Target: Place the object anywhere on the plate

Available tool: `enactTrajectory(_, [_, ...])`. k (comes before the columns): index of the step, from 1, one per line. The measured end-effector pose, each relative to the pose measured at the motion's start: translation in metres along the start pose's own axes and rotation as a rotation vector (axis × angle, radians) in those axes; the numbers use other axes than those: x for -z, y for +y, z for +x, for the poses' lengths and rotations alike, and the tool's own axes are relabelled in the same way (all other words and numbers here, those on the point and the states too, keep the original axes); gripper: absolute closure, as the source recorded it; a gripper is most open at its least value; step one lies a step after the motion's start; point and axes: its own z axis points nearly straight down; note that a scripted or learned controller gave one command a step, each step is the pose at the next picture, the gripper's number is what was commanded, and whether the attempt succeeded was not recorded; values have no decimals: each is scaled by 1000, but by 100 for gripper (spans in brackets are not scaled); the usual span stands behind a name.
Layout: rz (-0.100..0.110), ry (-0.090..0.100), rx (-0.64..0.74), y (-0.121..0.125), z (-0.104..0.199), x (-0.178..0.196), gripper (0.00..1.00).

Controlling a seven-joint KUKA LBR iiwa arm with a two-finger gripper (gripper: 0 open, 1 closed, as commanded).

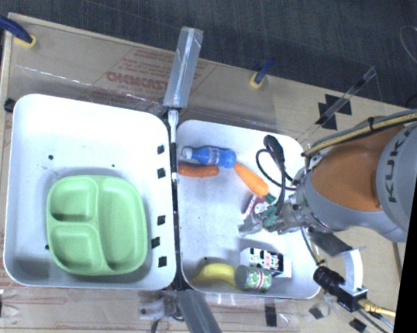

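Note:
A light green plate (pixel 97 224) with three compartments lies in the left bin (pixel 33 134). The right bin (pixel 207 224) holds a blue bottle (pixel 210 156), two orange carrots (pixel 197 171) (pixel 251 179), a yellow banana (pixel 215 273), a small green can (pixel 256 278) and a black and white box (pixel 266 259). My gripper (pixel 256 223) hangs low over the middle right of the right bin, just above the box and right of the carrots. Its fingers are too small and cluttered to read.
A metal divider (pixel 183 71) runs between the two bins. Black cables (pixel 272 160) loop near the right bin's back corner. The grey and orange arm (pixel 355 185) covers the right bin's right edge. Blue clamps (pixel 14 31) sit at the bench's back.

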Motion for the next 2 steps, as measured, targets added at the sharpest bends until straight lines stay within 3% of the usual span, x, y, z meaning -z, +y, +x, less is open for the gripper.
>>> enactTrajectory(1, [1,-1,120,45,52,11,100])
enactTrajectory(2, [4,-2,-439,83,134,-17,100])
